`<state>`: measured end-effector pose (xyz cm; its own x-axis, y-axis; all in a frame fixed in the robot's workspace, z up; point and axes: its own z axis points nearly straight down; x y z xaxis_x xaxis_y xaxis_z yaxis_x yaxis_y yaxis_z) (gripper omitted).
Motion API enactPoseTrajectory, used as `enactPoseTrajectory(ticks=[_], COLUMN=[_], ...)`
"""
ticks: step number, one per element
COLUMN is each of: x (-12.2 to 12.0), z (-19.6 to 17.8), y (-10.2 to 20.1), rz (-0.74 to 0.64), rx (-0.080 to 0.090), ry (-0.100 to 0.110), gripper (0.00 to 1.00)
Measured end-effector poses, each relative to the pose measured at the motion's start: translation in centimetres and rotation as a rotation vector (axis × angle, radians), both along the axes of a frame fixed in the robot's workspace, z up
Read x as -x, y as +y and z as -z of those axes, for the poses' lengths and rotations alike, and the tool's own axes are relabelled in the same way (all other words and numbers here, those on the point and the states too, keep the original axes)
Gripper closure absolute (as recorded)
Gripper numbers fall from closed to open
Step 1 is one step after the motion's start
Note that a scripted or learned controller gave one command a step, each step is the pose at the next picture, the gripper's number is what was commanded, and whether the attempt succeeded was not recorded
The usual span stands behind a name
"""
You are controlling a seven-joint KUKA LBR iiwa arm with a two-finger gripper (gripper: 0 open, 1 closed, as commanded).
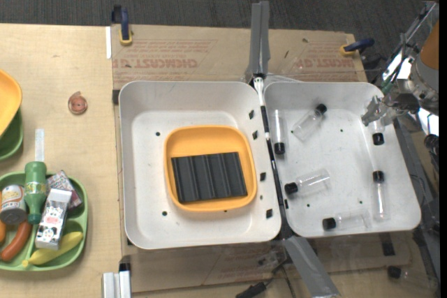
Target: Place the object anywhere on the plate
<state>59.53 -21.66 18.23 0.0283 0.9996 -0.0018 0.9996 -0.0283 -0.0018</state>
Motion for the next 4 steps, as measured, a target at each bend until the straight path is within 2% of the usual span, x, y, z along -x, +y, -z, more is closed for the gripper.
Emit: enactPoseTrajectory(ticks=[1, 2, 3, 4], x=[-3.7, -6.1, -6.4, -6.5], z=[-6.4, -6.2, -10.2, -15.5], y=[0.3, -0.5, -0.5, -0.5], rz=[-0.212, -0.394, -0.650, -0.835], rx=[0.001, 0.001, 0.001, 0.001], ry=[-0.002, -0.003, -0.004, -0.004], gripper=[1.00, 1.00, 1.00, 1.00])
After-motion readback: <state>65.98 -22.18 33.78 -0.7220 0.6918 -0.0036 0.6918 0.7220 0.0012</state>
